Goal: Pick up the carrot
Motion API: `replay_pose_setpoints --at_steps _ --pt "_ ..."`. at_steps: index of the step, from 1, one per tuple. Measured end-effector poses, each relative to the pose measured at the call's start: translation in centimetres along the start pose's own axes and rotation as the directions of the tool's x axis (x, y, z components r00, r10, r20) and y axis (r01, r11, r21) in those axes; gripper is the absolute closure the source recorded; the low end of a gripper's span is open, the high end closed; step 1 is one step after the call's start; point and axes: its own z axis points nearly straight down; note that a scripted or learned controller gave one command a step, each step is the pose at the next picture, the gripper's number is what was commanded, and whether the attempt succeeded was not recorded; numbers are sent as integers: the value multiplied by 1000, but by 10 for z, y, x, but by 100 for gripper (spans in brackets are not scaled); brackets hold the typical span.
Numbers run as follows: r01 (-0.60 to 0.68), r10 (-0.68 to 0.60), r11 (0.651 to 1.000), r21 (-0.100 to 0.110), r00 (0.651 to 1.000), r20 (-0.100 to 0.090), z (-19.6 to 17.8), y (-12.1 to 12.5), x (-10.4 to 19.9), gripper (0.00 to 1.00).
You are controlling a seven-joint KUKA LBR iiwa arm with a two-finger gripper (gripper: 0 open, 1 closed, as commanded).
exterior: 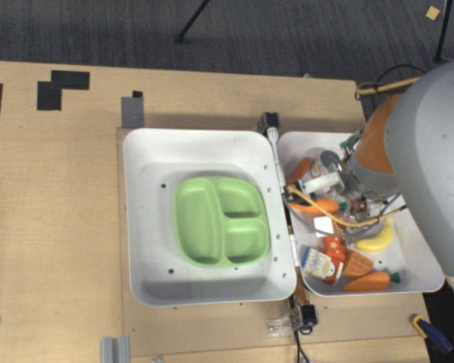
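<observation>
The carrot (367, 282) lies in the right bin (424, 257), along that bin's near edge, its orange body pointing toward the left and a small green tip at its right end. Just above the carrot, touching or nearly so, sits a brown waffle-like piece (356, 264), and left of that a small red item (334, 246) and a little printed carton (318, 264). Up and to the right of the carrot rests a yellow banana (378, 237). Farther from the carrot, toward the middle of the same bin, a second orange piece (323, 206) lies beneath the gripper (346, 201), amid loose yellow and white cables. The gripper hangs low over that clutter, well apart from the carrot; whether its jaws are apart or together cannot be told, as wires and the wrist hide them. The grey arm (431, 157) with its orange band (372, 144) covers the bin's right side. To the carrot's left, past the divider, the left bin (147, 203) holds a green sectioned plate (221, 219).
</observation>
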Motion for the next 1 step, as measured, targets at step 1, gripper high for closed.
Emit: replay_pose_setpoints --at_steps 1 --pt "0 0 1000 0 1000 0 0 0 0 0"
